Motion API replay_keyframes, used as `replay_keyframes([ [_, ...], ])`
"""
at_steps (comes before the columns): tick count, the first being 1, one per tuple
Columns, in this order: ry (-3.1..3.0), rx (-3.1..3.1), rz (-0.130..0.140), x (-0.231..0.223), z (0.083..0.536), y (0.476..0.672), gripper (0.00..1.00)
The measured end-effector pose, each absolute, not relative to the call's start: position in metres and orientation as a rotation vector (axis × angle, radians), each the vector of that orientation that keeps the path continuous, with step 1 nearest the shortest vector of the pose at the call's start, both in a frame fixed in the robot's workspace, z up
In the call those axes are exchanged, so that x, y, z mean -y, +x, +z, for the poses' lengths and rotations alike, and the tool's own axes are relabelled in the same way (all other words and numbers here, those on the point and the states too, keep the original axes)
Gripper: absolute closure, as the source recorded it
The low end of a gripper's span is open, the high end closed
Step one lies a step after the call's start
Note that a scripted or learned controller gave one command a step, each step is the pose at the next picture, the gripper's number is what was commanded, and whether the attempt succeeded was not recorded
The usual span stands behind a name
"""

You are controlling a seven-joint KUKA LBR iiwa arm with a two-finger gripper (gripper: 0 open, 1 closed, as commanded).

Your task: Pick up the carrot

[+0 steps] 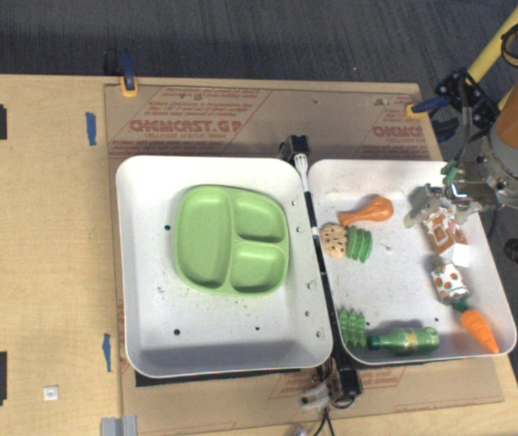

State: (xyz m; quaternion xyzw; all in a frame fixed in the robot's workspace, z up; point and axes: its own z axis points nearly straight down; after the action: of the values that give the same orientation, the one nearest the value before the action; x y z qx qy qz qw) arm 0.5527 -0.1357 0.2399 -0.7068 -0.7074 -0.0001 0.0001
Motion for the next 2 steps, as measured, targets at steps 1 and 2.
replay_keyframes([
  [1, -1.970, 2.446, 0.000, 0.166, 0.180, 0.512, 0.00],
  [2, -1.714, 2.625, -0.006, 0.221, 0.093, 0.479, 0.00],
])
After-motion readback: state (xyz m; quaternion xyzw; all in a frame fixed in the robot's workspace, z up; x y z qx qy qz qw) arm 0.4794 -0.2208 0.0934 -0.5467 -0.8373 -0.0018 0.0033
